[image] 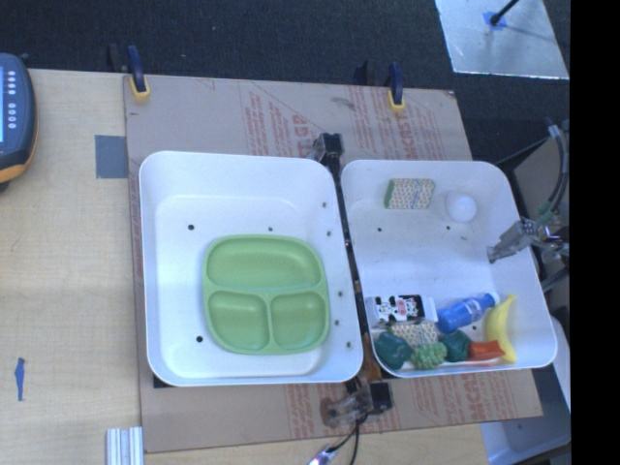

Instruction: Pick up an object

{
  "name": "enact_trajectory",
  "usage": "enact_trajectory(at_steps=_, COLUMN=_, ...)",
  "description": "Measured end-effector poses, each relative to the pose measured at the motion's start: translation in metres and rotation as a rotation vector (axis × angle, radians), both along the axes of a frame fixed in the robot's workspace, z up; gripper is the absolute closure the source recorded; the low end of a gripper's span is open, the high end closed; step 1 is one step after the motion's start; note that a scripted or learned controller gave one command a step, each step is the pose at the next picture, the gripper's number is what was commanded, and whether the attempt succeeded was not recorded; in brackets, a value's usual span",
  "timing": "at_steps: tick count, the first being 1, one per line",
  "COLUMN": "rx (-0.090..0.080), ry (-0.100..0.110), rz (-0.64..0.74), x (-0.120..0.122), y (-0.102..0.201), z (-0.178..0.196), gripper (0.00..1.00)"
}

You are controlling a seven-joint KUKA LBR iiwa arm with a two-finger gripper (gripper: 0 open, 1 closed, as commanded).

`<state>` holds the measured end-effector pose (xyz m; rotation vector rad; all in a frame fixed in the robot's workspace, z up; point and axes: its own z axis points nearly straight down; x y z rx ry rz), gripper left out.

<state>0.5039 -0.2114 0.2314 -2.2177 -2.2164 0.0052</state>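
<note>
Here, the gripper (511, 247) sits at the right bin's (426, 260) right edge; its state cannot be determined. Objects crowd the lower right corner: blue bottle (465, 311), banana (502, 327), green toys (412, 352). The left bin (170, 260) holds a green tray (264, 294).

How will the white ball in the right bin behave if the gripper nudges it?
The white ball looks round and smooth, so it will probably roll. It sits alone on the bin's flat floor, so it may run to a wall.
</note>
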Motion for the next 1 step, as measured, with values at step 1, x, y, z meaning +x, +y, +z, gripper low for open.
enact_trajectory(at_steps=1, rx=-0.003, ry=-0.008, rz=0.011, x=0.0834, y=0.0474, z=-0.0446, gripper=0.00)
